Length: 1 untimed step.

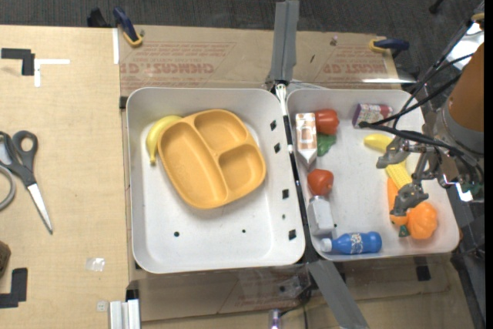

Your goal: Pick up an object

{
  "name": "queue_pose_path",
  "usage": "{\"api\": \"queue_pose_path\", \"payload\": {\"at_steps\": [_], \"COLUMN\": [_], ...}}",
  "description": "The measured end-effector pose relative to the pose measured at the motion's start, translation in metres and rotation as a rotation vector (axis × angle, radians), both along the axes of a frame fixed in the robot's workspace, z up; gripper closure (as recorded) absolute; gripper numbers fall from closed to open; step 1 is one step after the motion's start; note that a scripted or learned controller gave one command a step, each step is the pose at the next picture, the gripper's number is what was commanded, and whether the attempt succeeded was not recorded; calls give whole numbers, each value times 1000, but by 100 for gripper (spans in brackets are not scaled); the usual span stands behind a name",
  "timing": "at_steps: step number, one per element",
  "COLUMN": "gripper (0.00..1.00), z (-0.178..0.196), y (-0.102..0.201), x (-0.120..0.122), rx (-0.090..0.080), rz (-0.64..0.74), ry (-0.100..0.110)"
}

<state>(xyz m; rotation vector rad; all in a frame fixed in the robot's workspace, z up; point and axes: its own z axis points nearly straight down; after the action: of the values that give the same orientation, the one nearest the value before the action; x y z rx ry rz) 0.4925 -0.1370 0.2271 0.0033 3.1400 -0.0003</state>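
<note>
**Pincer low over right bin's toy food, grip unclear**

You have two shallow white bins side by side on the tan surface [62, 166]. The left white bin [154, 243] holds an orange three-compartment plastic plate [212, 158] with a yellow toy banana [158, 133] tucked against its upper-left rim.

The right white bin [354, 204] holds the clutter. Along its left wall, top to bottom: an orange-and-white carton [306, 136], a red toy pepper with green stem [326, 122], a red toy tomato [320, 181], a grey-white block [321, 216]. A blue plastic bottle with white label [356, 243] lies on its side at the near wall. A purple-and-white packet [372, 114] sits near the far wall, a small yellow piece [377, 142] just below it.

The arm comes in from the right; the pincer [416, 182] hangs over the right side of that bin, above a yellow corn cob toy [398, 175] and touching or just over an orange carrot-like toy [402, 206] beside an orange toy pumpkin [422, 219]. You cannot tell whether it is spread or pinching; cables and metal block the tips.

Grey-handled scissors [27, 166] lie at the surface's left edge, well apart from the bins.
</note>
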Motion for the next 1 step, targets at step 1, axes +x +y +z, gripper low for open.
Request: {"api": "queue_pose_path", "payload": {"at_steps": [1], "gripper": [0], "z": [-134], "y": [-55], "x": [37], "rx": [-1], "rz": [59], "ry": [-3]}}
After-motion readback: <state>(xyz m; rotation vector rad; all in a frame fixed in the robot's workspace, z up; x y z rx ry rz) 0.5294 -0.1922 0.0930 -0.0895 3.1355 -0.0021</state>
